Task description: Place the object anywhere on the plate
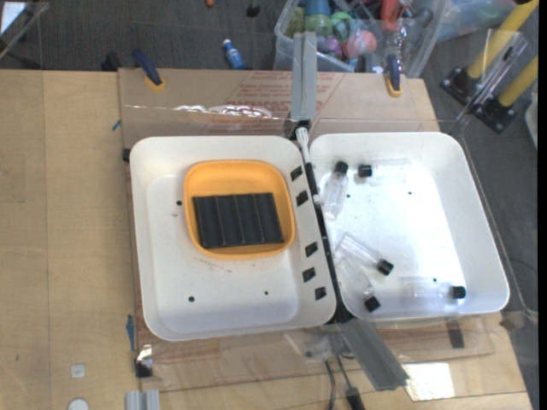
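An orange plate [239, 172] with rounded corners lies in the left bin [222, 306], toward its back. A black ribbed rectangular slab [237, 219] rests flat on the plate, covering most of its middle and front. In the right bin [453, 186] lie several clear plastic vials with black caps: one near the divider at the back [334, 188], one in the middle [362, 253] and one at the front right corner [432, 290].
Black clips [309, 248] line the divider between the bins. A clear tub of colourful toys [359, 11] stands behind the bench. Yellow and black stands [500, 54] are at the far right. Bare wooden bench [60, 229] lies left of the bins.
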You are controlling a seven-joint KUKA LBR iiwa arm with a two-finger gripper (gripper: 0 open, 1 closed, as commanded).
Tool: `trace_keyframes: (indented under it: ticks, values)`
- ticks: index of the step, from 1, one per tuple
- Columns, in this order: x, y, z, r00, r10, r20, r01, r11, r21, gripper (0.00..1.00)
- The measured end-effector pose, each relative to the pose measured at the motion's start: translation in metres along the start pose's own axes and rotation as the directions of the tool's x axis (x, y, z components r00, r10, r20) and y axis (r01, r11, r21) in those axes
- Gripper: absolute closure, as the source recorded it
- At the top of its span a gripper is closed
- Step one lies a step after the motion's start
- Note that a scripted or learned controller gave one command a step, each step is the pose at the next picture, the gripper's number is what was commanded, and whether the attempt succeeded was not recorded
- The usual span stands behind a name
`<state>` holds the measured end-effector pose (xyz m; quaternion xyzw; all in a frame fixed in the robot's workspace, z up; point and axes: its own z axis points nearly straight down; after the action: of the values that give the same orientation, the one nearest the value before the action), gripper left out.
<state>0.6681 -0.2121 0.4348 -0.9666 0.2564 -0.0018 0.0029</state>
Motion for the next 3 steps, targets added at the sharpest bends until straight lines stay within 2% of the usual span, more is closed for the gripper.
trace_keyframes:
  ticks: [1,2,3]
  values:
    - [0.0035,0.0059,0.0003,0.988,-0.154,0.001,0.154,0.988,0.000,1.00]
    - [0.0034,0.0061,0.0003,0.948,-0.318,0.002,0.318,0.948,0.000,1.00]
    - [0.0033,0.0056,0.0002,0.948,-0.319,0.002,0.319,0.948,0.000,1.00]
